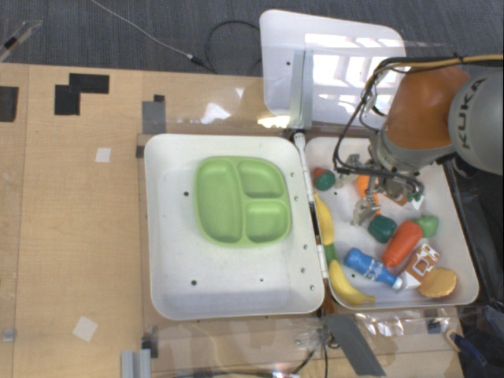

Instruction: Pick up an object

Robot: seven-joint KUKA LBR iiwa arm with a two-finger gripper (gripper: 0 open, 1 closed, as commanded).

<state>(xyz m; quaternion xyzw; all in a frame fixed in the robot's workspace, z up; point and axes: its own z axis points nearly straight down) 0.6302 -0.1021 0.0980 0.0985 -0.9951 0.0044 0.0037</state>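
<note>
Arm [441, 109] cut off at right edge, small orange object [363, 186] half hidden beneath gripper [370, 207]

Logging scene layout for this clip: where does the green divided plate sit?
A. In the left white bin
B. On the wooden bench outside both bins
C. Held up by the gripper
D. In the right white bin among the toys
A: the green divided plastic plate lies flat in the left shallow white bin, while the arm's gripper is over the right white bin with the toy food.
</note>
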